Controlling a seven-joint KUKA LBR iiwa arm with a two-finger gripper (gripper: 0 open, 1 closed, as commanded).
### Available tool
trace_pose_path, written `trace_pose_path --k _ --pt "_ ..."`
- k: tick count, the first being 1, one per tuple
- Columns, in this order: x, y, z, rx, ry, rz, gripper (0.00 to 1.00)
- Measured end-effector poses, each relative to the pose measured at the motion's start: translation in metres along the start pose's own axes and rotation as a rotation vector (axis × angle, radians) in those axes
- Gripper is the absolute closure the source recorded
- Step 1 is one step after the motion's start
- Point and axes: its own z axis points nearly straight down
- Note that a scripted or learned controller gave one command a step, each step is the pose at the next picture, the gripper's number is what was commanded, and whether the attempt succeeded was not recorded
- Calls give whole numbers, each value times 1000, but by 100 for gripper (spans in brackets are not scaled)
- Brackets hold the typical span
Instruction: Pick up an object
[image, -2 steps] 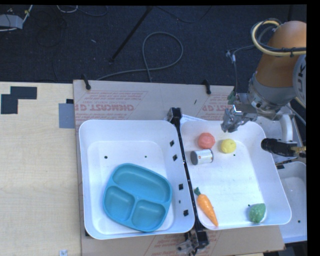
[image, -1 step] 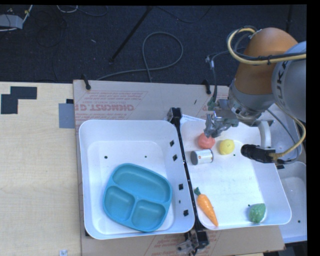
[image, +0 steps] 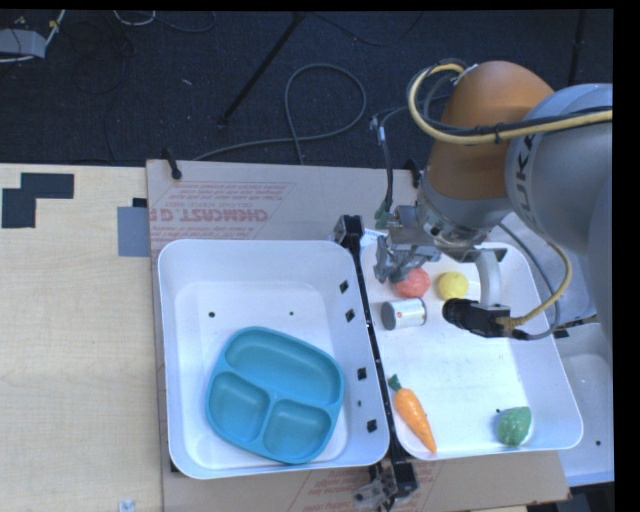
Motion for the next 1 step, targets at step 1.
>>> trace_pose_path --k 1 --pt "53 -14 2 0 -1 0 100"
